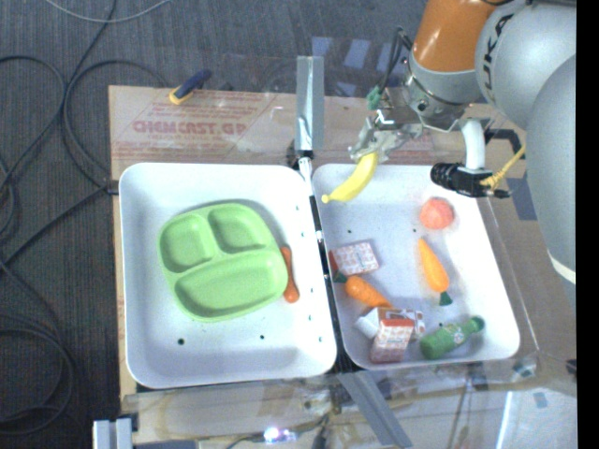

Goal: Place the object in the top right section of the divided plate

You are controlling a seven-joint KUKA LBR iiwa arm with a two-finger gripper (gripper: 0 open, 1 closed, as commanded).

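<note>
- Starting at the left bin (140,344): the green divided plate (223,260) lies flat in it, with two small sections along its far edge and one large section nearer the camera. All three appear unoccupied.
- A small orange carrot (289,279) lies just beside the plate's right edge, on the bin floor.
- The right bin (501,330) carries a second carrot (367,292), a third carrot (432,266), a patterned packet (356,257), a small carton (393,333), a green bottle (449,337) and a pinkish round fruit (436,213).
- The banana (353,180) hangs above the right bin's far left corner, its upper end pinched between the jaws of the gripper (377,141).
- Judgement: the carry step is in hand. The next move calls for travel leftward over the divider, then a lowering and release above the plate's top right section (239,229).
</note>
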